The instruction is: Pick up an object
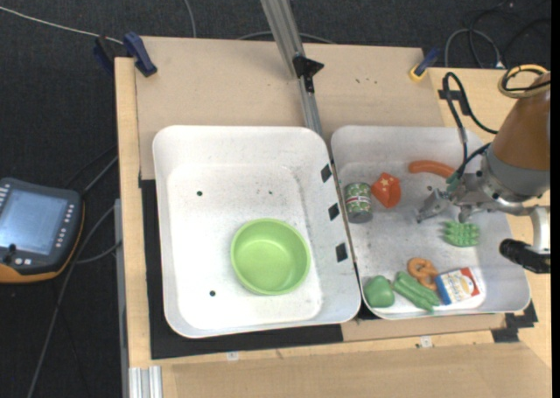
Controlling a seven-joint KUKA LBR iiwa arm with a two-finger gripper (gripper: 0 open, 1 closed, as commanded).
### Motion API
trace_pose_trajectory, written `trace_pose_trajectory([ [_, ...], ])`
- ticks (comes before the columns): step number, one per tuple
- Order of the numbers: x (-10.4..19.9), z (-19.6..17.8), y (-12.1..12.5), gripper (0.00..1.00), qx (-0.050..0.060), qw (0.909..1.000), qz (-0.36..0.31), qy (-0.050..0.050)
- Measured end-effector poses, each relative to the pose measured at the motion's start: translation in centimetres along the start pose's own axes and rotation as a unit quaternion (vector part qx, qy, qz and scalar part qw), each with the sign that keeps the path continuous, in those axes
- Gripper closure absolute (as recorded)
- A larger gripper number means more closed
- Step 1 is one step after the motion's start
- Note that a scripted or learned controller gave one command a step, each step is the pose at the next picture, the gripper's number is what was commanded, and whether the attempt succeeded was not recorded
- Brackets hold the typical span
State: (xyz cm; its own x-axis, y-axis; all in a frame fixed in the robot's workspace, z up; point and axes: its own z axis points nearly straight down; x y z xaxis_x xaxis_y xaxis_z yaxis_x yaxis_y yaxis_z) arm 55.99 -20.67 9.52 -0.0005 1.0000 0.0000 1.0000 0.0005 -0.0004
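Objects for picking all lie in the right bin (350, 147): a small green-labelled can (357, 201) and a red toy pepper (386, 190) at its left-middle, an orange sausage-shaped toy (429, 167) toward the far side, a spiky green piece (460, 233) to the right, and along the near edge a green rounded toy (379, 291), a green pod-like toy (416, 291), an orange pretzel shape (422, 268) and a small white and red carton (459, 286). The left bin (175, 160) has a light green bowl (270, 254) in it.

My end effector (433, 206) sits low over the middle of the right bin, between the sausage toy and the spiky piece, with nothing between its fingers that I can make out. Whether the fingers are apart or together I cannot tell from this angle.

To do this well, I would commit to one isolated target. The red pepper looks the best bet, I judge: it is compact and stands clear of the bin wall, though the can is just beside it. I would centre above it, come straight down, and close only once the fingers straddle it. The near-edge cluster seems riskier, since those pieces crowd each other.
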Motion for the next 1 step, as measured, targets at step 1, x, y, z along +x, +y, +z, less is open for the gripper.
trace_pose_trajectory([
  [1, -0.01, -1.13, 0.05, 1.00, -0.001, 1.0000, 0.000, 0.000],
])
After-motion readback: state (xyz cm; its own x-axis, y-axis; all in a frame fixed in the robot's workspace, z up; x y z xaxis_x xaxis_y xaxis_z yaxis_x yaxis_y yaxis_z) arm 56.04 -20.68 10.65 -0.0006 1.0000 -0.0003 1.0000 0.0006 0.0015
